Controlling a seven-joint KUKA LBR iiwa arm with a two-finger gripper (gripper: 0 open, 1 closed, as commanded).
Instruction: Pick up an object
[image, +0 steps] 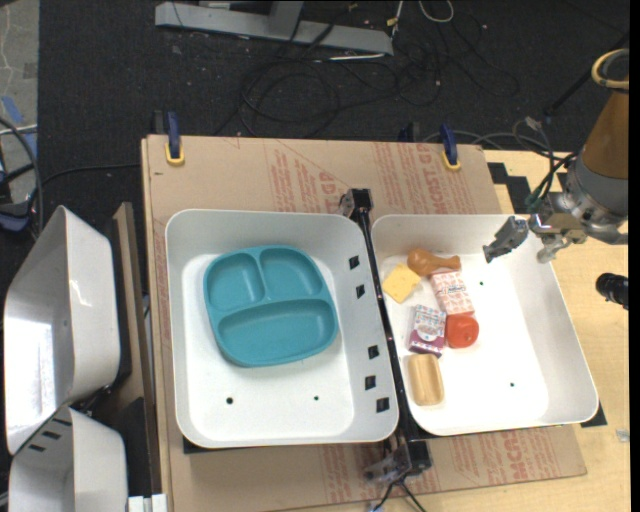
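Observation:
The right bin (540, 400) holds several small items along its left side: a brown drumstick (433, 263), a yellow wedge (401, 284), a red-and-white packet (452, 293), a red round piece (461, 330), a purple-and-white packet (427, 329) and a tan bun (425, 380). My gripper (524, 245) hovers over the bin's upper right area, to the right of the drumstick and apart from every item. Its two fingers are spread, with nothing between them.
A teal divided plate (270, 305) lies in the left bin (190, 400). The bins meet at a dark divider with clips (372, 300). The right half of the right bin's floor is bare white. Grey containers (60, 310) stand left of the bench.

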